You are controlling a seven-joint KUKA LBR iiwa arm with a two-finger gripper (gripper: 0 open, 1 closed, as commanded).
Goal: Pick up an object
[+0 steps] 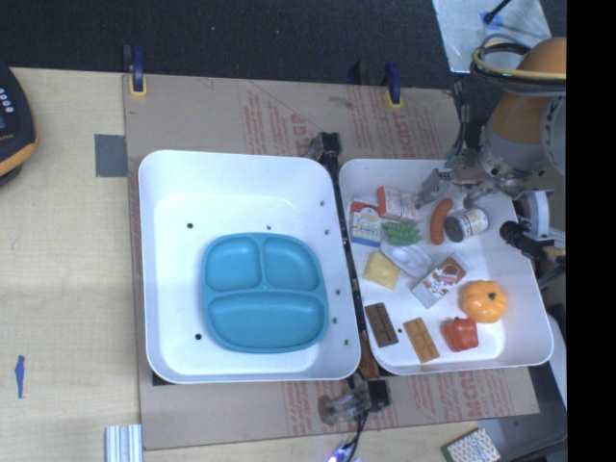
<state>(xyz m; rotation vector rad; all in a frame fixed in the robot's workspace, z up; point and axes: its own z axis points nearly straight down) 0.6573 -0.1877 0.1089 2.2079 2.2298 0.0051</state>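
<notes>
So the light wooden surface [67, 287] has a brown cardboard sheet [241, 114] laid over it, held at the far edge by two blue-and-yellow clamps [136, 69]. There's a grey tape square [111, 155] stuck just left of the bins. A black and orange device [12, 118] pokes in at the left edge, and a little blue mark [19, 374] sits near the bottom left. Dark carpet [241, 12] runs behind everything, with a white sheet [486, 17] lying on it top right.

Probably robotics lab, clamped cardboard [241, 114], twin bins [164, 258]
</notes>
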